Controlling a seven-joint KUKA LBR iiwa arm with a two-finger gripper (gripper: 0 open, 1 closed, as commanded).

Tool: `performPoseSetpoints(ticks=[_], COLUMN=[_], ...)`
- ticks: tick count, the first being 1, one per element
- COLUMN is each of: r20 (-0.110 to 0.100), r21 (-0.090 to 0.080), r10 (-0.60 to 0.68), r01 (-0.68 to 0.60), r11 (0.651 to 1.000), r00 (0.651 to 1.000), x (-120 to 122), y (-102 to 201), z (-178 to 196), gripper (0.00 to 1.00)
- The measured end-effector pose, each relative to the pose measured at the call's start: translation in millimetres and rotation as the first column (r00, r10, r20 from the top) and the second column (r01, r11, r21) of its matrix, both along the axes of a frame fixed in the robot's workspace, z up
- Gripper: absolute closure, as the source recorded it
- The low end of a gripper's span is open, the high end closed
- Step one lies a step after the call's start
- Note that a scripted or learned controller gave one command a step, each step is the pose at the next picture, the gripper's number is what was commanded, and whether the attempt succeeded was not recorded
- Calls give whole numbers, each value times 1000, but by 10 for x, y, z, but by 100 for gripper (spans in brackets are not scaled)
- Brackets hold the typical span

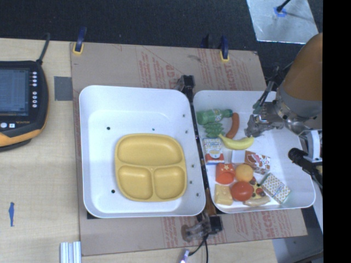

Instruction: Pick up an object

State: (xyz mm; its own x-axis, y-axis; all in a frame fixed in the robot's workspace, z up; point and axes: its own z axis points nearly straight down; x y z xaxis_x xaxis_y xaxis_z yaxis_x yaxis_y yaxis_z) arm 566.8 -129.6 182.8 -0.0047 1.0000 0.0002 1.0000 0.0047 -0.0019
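Camera view. Nearest the lens, at the lower edge of the counter [33, 201]: a black clamp [202, 227] between the two bins. Left bin [96, 106] holds a yellow divided plate [150, 166], lying flat. Right bin [299, 193] holds a cluster of toy food along its left side: tomato [241, 190], orange [244, 172], red pepper [225, 173], cheese wedge [222, 194], banana [237, 143], green bottle [213, 116], carrot [232, 125], small cartons. Gripper [253, 126] sits low in the right bin, just beside the banana's right tip; cannot tell how its jaws stand, nothing seen held. Tablet pendant [19, 104] at far left.
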Motion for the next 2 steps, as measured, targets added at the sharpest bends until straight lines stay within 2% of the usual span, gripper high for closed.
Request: performPoseSetpoints(ticks=[1,2], r20=[0,-2], r21=[1,-1], r10=[-2,0], r01=[2,0], r11=[1000,1000], r00=[1000,1000], x=[439,183], y=[234,-61], z=[221,-361], gripper=[100,100])
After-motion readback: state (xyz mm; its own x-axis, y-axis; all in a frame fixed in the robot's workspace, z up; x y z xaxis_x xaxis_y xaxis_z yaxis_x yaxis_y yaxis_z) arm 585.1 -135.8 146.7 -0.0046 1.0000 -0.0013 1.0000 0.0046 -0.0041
